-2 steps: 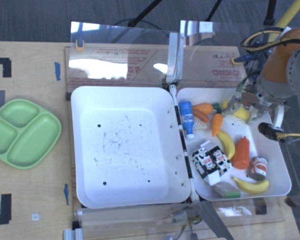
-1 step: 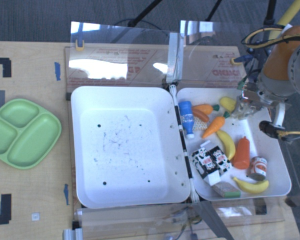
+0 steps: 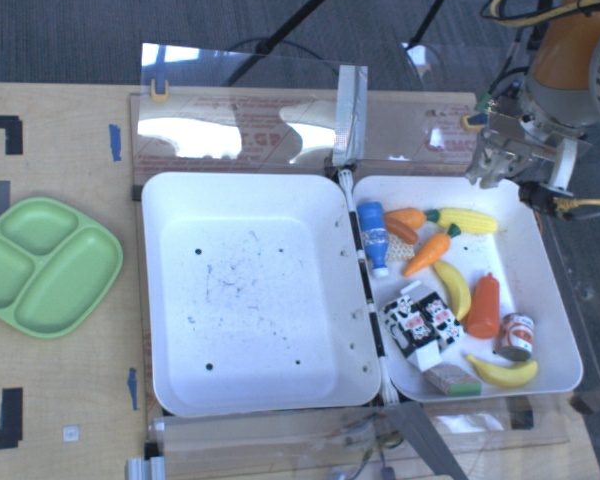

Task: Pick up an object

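The right bin (image 3: pixel 555 268) holds several objects: a blue bottle (image 3: pixel 372 236), two orange carrots (image 3: pixel 427 253), a yellow corn cob (image 3: pixel 467 221), a banana (image 3: pixel 453 288), a red bottle (image 3: pixel 483 306), a black-and-white cow-patterned carton (image 3: pixel 420 323), a small can (image 3: pixel 517 336), a second banana (image 3: pixel 503 371) and a sponge (image 3: pixel 452 380). My gripper (image 3: pixel 492 171) hangs over the bin's back right rim, above and to the right of the corn cob. It touches none of the objects and nothing is held in it.
The left bin (image 3: pixel 170 208) sits beside the right one, with a divider ridge (image 3: pixel 365 268) between them. A green compartment plate (image 3: pixel 45 265) lies on the bench at far left. A clear panel (image 3: pixel 240 118) stands behind the bins.
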Controlling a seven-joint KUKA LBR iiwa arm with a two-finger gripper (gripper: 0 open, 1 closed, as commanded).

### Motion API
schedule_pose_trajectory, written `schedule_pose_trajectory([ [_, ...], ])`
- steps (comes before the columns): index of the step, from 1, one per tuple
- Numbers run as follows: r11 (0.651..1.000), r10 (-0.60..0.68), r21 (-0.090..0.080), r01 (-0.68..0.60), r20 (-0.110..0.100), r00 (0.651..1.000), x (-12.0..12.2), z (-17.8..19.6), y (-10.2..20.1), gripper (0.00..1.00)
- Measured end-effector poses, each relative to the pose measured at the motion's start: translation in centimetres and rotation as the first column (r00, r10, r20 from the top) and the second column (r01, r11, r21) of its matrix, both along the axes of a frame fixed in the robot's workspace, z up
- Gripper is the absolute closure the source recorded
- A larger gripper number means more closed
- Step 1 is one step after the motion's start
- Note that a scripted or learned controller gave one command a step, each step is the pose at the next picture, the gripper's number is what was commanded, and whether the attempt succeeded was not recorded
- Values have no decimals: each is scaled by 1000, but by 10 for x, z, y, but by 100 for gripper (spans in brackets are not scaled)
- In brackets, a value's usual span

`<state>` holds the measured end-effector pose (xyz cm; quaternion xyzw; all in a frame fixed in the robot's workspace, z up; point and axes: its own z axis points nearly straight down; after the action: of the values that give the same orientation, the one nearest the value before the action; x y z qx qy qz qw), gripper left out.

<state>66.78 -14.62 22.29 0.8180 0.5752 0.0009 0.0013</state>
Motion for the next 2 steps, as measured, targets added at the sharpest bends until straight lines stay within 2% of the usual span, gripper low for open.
schedule_pose_trajectory([
  [1,1000,0,0,0,-1,1000,0,0,0,0],
  [2,863,505,-1,-505,0,863,-32,-136,-27,0],
])
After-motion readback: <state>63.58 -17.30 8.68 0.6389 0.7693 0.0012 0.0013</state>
